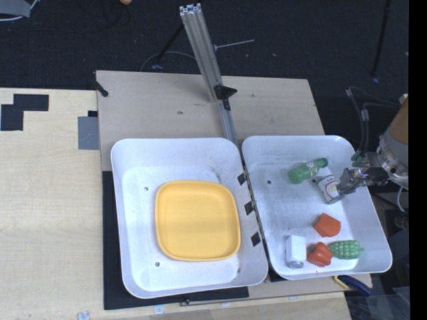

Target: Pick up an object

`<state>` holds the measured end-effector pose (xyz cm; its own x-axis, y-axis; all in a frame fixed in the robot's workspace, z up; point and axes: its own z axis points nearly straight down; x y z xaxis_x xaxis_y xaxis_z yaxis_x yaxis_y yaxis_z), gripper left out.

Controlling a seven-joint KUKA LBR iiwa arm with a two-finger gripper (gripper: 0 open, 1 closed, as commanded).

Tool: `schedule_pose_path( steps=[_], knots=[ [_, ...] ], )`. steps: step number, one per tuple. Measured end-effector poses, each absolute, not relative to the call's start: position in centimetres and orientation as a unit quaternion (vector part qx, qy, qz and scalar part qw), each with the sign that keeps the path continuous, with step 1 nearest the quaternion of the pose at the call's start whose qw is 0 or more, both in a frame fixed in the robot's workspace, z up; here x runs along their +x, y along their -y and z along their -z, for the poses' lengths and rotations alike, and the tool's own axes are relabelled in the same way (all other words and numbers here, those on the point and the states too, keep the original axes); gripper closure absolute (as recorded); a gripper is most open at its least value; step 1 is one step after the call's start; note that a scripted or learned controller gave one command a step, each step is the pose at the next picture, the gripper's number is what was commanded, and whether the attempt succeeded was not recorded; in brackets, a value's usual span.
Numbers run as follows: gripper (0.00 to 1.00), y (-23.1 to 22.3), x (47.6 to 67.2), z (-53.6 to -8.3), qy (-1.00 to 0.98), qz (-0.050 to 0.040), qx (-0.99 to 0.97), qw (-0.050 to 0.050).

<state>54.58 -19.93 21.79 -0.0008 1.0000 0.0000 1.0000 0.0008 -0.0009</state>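
Two white bins sit side by side on the bench, the left bin [127, 179] and the right bin [363, 245], their inner walls nearly touching. A yellow plate [197, 220] lies flat in the left bin, taking up most of its floor. My arm comes in from the right over the far edge of the right bin, and my gripper [350, 181] hangs low just inside that bin's right wall. I cannot tell from this slant whether my jaws are apart or together; nothing shows plainly between them. A green bottle [305, 171] lies on its side in the upper part of the right bin, left of my gripper. A small white and red container [327, 187] sits just beside my fingertips, possibly touching them. Further down the same bin rest an orange block [327, 225], then a white box [295, 251] near the lower edge. A red pepper toy [319, 254] lies between that box and a green bumpy piece [345, 249], which it touches.
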Motion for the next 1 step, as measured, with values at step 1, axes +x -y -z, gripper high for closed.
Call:
schedule_pose_path(
  steps=[1],
  knots=[
    [1.0, 14.68, 56.27, -22.88, 0.709, 0.0006, -0.706, 0.0]
  ],
)
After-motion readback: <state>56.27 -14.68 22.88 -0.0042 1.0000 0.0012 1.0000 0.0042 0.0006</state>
